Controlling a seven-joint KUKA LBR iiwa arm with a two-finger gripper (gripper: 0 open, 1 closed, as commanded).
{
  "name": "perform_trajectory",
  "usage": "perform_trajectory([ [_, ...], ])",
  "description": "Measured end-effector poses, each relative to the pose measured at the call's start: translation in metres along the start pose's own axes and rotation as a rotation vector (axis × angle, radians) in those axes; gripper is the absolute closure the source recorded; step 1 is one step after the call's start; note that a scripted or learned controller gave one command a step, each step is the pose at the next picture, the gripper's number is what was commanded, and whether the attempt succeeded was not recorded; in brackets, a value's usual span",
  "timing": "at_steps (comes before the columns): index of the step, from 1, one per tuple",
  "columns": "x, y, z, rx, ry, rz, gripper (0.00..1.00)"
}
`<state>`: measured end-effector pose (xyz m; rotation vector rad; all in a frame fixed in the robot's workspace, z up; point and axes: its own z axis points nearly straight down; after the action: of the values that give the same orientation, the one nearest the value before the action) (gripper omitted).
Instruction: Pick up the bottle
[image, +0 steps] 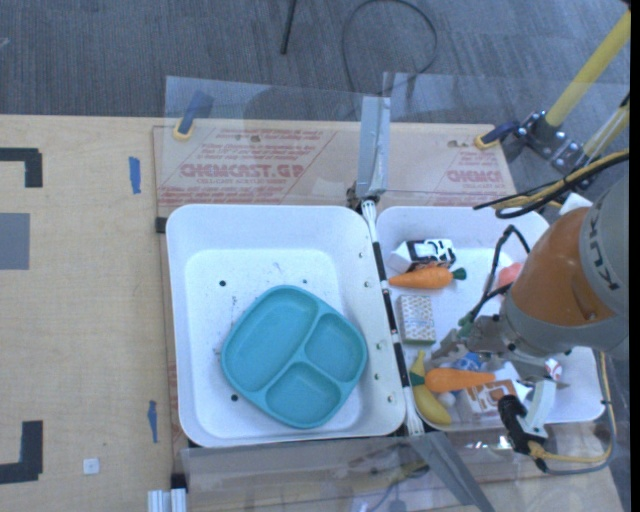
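A teal plastic three-compartment tray (294, 356) lies in the left shallow white bin (190, 300) on the pale wooden table (80, 300). In the right white bin (400, 222) lie an orange toy carrot (422, 279), a second orange carrot (455, 379), a yellow banana (430, 402) and a speckled beige sponge (417, 319).

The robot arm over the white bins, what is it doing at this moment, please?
The grey and orange arm reaches from the right over the right bin, and its tool is low among the clutter there. Nearby lie two carrots, a banana and a small packet. I cannot make out a bottle, nor anything held by the tool. The left bin holds a teal divided plate, which nothing touches.
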<state>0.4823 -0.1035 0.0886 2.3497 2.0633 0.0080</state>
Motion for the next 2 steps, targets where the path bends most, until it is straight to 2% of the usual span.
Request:
perform_trajectory([
  [1,-0.019,0.074,0.002,0.009,0.0,0.495,0.0],
  [2,-0.017,0.008,0.0,0.005,0.005,0.221,0.0],
])
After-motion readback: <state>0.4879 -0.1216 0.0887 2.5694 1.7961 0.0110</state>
